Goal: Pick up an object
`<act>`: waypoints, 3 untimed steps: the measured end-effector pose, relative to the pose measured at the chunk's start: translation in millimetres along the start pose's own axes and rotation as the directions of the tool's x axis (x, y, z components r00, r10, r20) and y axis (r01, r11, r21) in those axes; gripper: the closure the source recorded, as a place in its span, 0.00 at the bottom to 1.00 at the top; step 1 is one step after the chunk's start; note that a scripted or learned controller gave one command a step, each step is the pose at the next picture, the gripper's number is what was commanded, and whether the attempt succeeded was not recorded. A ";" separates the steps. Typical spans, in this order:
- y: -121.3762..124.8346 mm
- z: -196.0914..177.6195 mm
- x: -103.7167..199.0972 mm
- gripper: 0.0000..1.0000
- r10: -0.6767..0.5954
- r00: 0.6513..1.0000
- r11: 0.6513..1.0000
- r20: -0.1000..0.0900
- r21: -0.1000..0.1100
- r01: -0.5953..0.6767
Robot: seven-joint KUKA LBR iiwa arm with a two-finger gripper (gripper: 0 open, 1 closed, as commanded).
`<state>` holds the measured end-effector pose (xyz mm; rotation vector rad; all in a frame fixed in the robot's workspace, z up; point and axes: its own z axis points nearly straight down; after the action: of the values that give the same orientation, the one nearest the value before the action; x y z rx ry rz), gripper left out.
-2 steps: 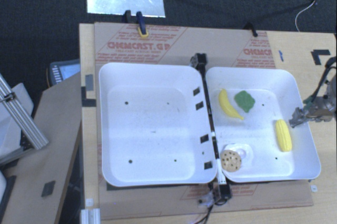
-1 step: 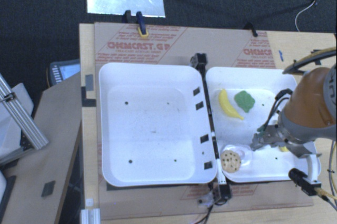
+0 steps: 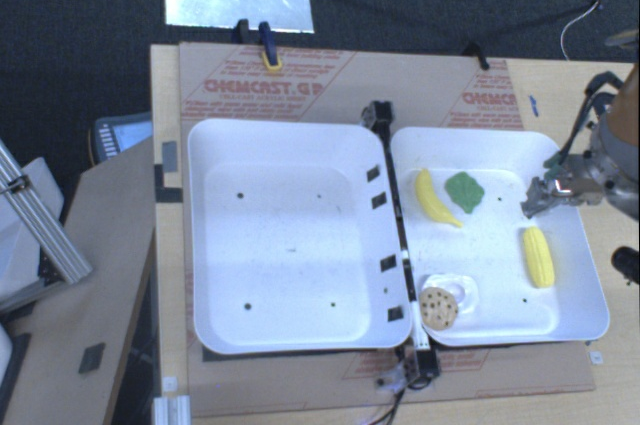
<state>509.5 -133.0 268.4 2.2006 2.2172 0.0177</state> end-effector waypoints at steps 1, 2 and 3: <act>-10.4 -32.5 44.6 1.00 -0.001 1.000 1.000 -0.005 0.014 0.001; -12.3 -62.2 101.5 1.00 -0.003 1.000 1.000 -0.007 0.014 0.003; 11.3 -119.6 182.4 1.00 -0.006 1.000 1.000 -0.008 0.011 0.006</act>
<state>517.0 50.0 387.3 2.2038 2.2335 0.0139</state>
